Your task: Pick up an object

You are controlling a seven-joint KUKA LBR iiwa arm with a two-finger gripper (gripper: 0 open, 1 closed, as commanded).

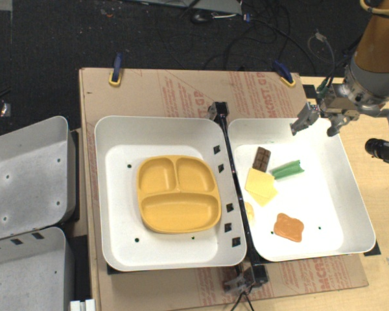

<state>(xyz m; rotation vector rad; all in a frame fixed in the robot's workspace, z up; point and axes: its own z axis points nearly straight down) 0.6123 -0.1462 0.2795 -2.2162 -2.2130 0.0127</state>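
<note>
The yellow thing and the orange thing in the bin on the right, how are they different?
The yellow piece is pale yellow; the orange piece is darker orange. The yellow piece looks bigger than the orange one. The yellow piece touches a brown bar; the orange piece lies alone, nearer the front. Both lie flat in the right bin.

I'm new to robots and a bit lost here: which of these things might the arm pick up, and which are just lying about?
Might be picked up, all in the right bin:
brown bar
green piece
yellow piece
orange piece

Just lying about:
yellow divided plate in the left bin
cables on the floor
</note>
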